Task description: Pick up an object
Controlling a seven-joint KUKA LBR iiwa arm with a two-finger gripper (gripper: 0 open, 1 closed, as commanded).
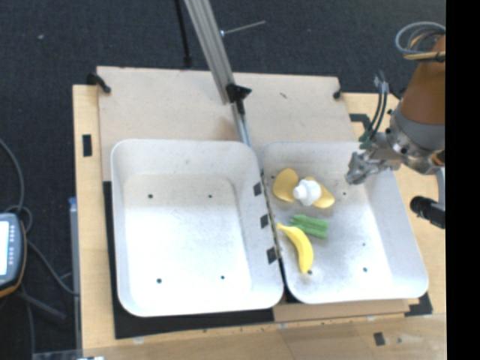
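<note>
Nearest the lens, the front lip of the right-hand bin (352, 295) meets the wooden table (187, 103), with the left-hand bin (187, 223) lying alongside it. Inside the right-hand bin, close to the divide between the two, a yellow banana (299, 247) lies at a slant, its lower tip toward the front. Just above it sits a small green object (311, 226), touching or nearly touching the banana's upper end. Farther back, a flat yellow piece (286, 185) carries a white knob-shaped object (306, 192) on its right side. The grey arm, orange band (424, 88) above the wrist, comes in from the right; its end effector (360, 168) hangs over the bin's back right area, well apart from the cluster of objects, gripping nothing. Whether its tips are apart or together cannot be told from this angle. A slanted aluminium post (210, 40) rises behind the bins.
</note>
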